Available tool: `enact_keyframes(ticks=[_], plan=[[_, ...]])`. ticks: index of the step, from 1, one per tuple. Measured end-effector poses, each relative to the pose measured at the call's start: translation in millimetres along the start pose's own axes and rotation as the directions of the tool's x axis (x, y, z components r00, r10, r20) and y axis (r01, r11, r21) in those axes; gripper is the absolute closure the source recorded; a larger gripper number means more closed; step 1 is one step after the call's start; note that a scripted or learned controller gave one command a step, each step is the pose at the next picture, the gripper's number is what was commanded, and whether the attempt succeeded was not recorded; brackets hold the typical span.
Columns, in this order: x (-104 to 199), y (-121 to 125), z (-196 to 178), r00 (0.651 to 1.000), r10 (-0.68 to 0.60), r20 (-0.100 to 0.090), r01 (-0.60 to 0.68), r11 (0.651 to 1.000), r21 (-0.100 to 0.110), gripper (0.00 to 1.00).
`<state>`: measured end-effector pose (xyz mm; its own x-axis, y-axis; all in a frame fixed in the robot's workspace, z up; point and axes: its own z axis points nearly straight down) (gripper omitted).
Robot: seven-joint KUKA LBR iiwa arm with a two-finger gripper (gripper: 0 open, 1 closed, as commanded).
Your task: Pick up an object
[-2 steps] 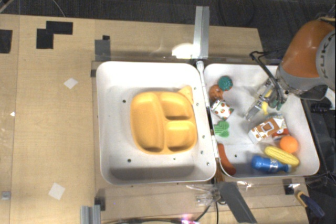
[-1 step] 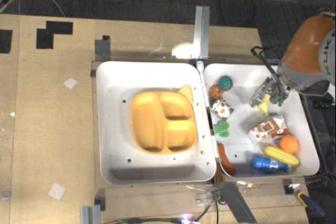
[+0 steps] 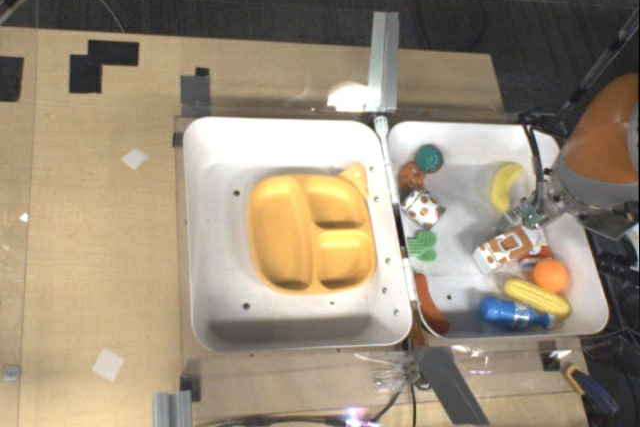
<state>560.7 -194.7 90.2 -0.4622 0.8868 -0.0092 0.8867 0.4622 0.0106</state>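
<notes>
Pincer (image 3: 528, 213) low in right bin (image 3: 470, 177), entering from right edge; finger state cannot tell. Nearest target: white patterned carton (image 3: 508, 248), just below and slightly left, almost touching, long axis slanting up to right. Banana (image 3: 506, 185) just above-left. Short descent onto carton likely needed.

No legible text or labels anywhere.

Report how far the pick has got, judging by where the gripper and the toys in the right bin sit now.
Done: the gripper has reached the right bin and sits low between the banana and the small white carton. In hand: nothing visibly; no toy shows between its fingers. Left: closing on a toy and lifting it. The orange ball and blue toy lie untouched on the bin floor.
</notes>
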Motion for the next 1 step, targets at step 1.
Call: enact_keyframes(ticks=[1], plan=[[34.4, 12.1, -1.1, 0.978, -0.209, 0.005, 0.209, 0.978, -0.002, 1.00]])
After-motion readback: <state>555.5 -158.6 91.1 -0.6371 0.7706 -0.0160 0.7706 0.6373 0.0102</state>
